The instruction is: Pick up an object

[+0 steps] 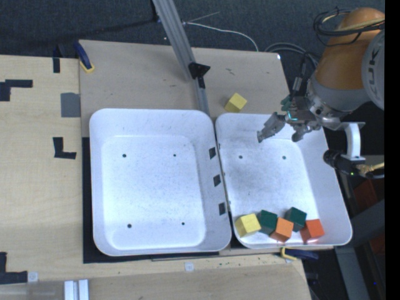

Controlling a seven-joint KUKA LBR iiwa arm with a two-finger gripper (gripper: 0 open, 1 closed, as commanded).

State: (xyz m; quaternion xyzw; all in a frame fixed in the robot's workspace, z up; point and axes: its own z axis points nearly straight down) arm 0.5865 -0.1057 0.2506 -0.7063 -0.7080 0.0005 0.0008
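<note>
My arm comes in as a thick, rounded body — a broad orange band wrapped over the upper part, with smooth grey casing below it and along the right side. Part of a dark letter shows on the grey shell near the edge. Black cables loop over the top of the orange section and another dark cable runs down my left flank toward the wrist. The wrist itself is a cluttered grey and black block with a small teal spot on it. My pincer is dull grey metal — two short, angular fingers of the same tone.
</note>
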